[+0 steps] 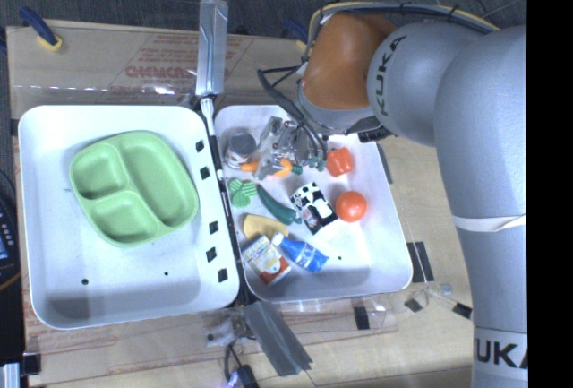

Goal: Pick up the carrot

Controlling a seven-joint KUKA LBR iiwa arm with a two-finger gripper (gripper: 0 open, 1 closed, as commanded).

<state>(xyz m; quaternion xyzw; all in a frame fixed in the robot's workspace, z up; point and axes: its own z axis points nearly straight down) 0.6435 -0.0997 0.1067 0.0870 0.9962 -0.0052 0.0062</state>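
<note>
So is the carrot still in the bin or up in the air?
Still in the bin: the carrot lies on the right bin's floor under the gripper.

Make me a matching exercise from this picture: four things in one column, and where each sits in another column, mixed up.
Things:
1. green divided plate
2. carrot
3. black-and-white cow toy
4. pincer

Places:
A. right bin, under the pincer
B. left bin
C. over the upper part of the right bin
D. right bin, beside the lower tomato

Pairs: 1-B, 2-A, 3-D, 4-C
</note>
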